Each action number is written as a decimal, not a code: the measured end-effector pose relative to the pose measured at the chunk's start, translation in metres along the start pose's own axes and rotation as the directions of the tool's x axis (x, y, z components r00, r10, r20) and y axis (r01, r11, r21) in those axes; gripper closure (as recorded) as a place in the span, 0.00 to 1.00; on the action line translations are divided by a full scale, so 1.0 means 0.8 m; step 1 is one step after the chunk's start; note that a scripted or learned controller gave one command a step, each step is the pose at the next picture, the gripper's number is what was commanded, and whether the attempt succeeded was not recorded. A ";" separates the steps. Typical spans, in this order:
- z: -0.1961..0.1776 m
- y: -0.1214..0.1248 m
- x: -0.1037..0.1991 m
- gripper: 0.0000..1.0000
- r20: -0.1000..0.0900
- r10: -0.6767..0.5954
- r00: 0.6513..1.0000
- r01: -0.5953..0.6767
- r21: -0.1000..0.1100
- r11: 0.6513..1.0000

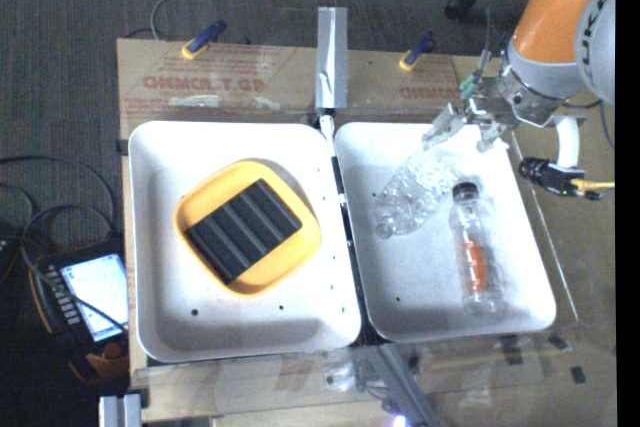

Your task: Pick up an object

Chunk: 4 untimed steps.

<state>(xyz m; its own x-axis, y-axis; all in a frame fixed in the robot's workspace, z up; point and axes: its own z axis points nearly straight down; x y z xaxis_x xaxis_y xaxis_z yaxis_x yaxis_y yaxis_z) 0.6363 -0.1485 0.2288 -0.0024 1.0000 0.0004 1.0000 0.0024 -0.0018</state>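
Observation:
My gripper (464, 133) hangs over the back edge of the right bin (520, 315), open, with nothing between its fingers. Just below and to its left lies a crumpled clear plastic piece (410, 192) on the bin floor, apart from the fingertips. A clear bottle (473, 250) with a black cap and an orange label lies lengthwise toward the bin's right side. In the left bin (160, 315) rests a yellow tray-like object with a black ribbed insert (248, 225).
A metal divider post (331, 65) stands at the back between the bins. Two blue-and-yellow clamps (203, 38) (418, 50) hold the cardboard backing. A black connector with a cable (553, 175) juts out by the right bin's rim.

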 end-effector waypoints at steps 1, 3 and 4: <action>0.166 -0.043 -0.045 0.00 0.002 -0.092 0.996 0.092 -0.007 0.996; 0.171 -0.056 -0.072 0.00 0.002 -0.022 1.000 0.022 -0.014 1.000; 0.140 -0.059 -0.026 0.00 0.002 -0.328 0.945 0.328 -0.002 0.945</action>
<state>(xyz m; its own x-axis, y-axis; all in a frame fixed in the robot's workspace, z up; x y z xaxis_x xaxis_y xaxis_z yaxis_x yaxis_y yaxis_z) 0.5892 -0.1693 0.1170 -0.3304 0.9438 -0.0008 0.9438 0.3304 0.0006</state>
